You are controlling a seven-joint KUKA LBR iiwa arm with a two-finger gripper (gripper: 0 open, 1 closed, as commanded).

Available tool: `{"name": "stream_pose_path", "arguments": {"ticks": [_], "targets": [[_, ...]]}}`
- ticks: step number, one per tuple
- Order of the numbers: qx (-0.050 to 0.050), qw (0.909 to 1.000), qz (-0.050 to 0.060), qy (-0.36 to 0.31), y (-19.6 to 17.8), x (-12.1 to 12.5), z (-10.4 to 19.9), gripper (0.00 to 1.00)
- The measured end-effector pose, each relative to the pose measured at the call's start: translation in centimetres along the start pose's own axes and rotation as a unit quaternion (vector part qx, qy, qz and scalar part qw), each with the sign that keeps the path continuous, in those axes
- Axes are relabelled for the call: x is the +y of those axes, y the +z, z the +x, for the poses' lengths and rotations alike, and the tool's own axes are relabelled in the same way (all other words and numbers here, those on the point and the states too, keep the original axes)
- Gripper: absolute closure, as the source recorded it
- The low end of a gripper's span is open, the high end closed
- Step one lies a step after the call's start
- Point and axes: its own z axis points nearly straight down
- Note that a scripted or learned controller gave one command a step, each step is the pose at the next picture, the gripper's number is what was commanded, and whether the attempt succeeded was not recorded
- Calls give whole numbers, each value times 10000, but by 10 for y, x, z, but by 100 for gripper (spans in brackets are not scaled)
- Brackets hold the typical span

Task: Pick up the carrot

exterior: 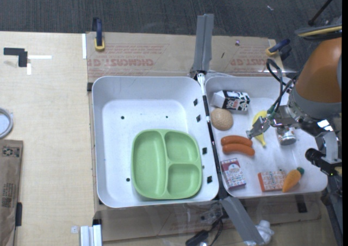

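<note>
- A wooden table (49,130) seen from above carries two shallow white bins side by side.
- The left bin (109,103) holds a green plate (166,163) with three compartments, lying near its front right.
- The right bin (310,185) holds several small things.
- The carrot (292,179), orange with a green top, lies at the near right corner of the right bin, tilted, with its green end pointing far and right. It sits just beside a small orange box (270,180) on its left.
- The arm (322,76), grey with an orange band, comes in from the right over the right bin.
- The gripper (261,128) hangs over the middle of the right bin, far from the carrot and well apart from it. Its fingers are spread and grasp nothing.
- A banana (261,136) lies just under and beside the gripper.
- Two sausages (237,145) lie side by side left of the gripper.
- A brown egg-shaped thing (221,119) lies at the bin's left, with a black and white carton (234,101) just beyond it.
- A red and white box (233,173) lies at the near left.
</note>
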Motion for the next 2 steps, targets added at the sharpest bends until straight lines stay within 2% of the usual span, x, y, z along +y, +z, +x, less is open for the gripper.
{"name": "stream_pose_path", "arguments": {"ticks": [1, 2], "targets": [[-2, 9891, -20, -1475, 75, 22, 12, 0], [-2, 9434, -17, -3316, 75, 5, 24, 0]]}}
